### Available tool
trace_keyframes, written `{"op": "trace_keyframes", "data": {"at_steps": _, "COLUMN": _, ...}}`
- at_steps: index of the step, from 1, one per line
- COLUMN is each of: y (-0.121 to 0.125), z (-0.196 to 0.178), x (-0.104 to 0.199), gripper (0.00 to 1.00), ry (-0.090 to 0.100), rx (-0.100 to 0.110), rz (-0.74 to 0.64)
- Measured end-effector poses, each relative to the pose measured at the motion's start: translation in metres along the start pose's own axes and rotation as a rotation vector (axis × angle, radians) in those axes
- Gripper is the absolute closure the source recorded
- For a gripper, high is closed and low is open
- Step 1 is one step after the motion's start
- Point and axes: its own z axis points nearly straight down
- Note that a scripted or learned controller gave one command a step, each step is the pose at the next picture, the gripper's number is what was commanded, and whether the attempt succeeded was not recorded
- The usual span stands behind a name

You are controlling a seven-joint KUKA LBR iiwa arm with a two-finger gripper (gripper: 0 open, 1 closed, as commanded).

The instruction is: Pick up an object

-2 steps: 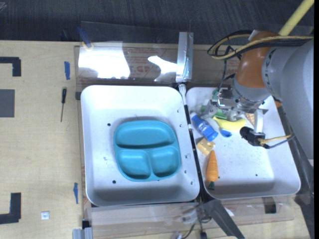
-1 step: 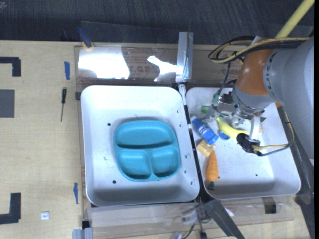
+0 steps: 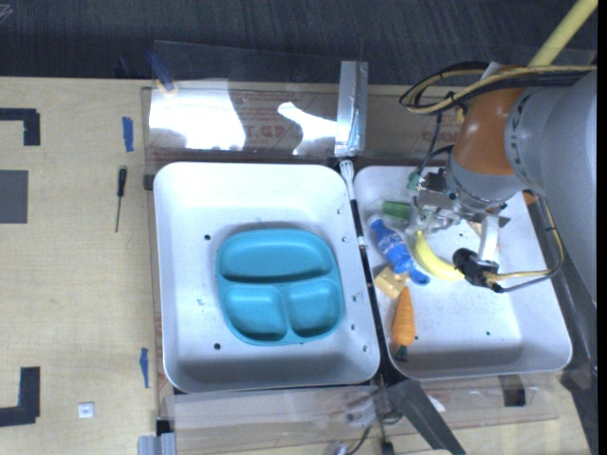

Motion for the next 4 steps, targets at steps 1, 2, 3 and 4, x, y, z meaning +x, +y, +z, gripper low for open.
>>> {"op": "trace_keyframes", "data": {"at_steps": 1, "y": 0.025, "z": -0.087, "x": 0.060, "gripper": 1.00, "ry": -0.002, "rx": 0.004, "rz": 0.258}}
{"op": "trace_keyframes", "data": {"at_steps": 2, "y": -0.032, "z": -0.089, "x": 0.010, "gripper": 1.00, "ry": -0.003, "rx": 0.010, "rz": 0.093}}
{"op": "trace_keyframes", "data": {"at_steps": 3, "y": -0.032, "z": -0.089, "x": 0.011, "gripper": 0.00, "ry": -0.002, "rx": 0.011, "rz": 0.092}}
{"op": "trace_keyframes", "data": {"at_steps": 4, "y": -0.039, "z": -0.085, "x": 0.048, "gripper": 0.00, "ry": 0.000, "rx": 0.011, "rz": -0.104}}
